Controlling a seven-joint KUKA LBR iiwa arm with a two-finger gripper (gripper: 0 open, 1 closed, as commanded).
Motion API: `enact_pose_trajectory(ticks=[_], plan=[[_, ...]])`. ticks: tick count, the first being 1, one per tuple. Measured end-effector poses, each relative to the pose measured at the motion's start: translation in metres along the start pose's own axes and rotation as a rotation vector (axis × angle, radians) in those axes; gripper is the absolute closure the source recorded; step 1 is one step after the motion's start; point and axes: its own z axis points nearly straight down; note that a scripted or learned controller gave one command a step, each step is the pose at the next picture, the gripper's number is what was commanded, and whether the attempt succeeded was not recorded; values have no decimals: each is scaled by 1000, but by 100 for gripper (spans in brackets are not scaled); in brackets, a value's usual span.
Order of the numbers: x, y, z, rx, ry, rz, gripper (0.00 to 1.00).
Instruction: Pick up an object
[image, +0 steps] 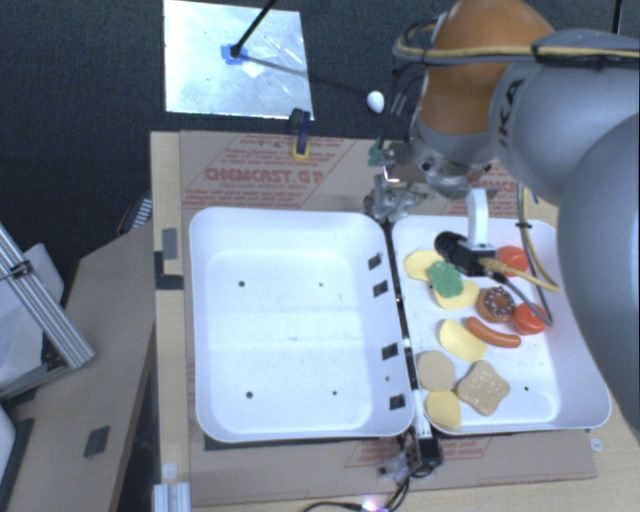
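The step in hand looks like the approach. The gripper (386, 203) hangs over the far end of the seam between the two bins, at about 11 o'clock of the right bin (562, 372), and nothing can be seen in it. Whether it is open or closed I cannot tell. Every candidate lies in the right bin. A yellow piece (421, 264) and a green piece (448, 282) touch at 10 o'clock. A donut (495, 302) sits near the middle with a tomato (527, 319) just beside it toward 4 o'clock. A sausage (492, 333) lies just below the donut and touches a yellow slice (459, 341). A biscuit (435, 370), toast (483, 388) and a yellow chip (443, 410) are bunched at 7 o'clock. The next move, I judge, calls for a shift toward 5 o'clock and a straight descent on one piece. Because the pieces lie so close together, a careless grip could catch a neighbour or nudge it aside. The bins are shallow, smooth and white, the left bin (290, 320) at 9 o'clock of its twin. Both rest on cardboard (262, 172) with red print. A shiny panel (235, 60) lies at 12 o'clock of the view, a metal rail (45, 320) at 9 o'clock, with dark floor around them.
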Motion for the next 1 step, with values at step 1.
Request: enact_pose_trajectory(ticks=[1], plan=[[9, -73, 85, 25, -4, 13, 100]])
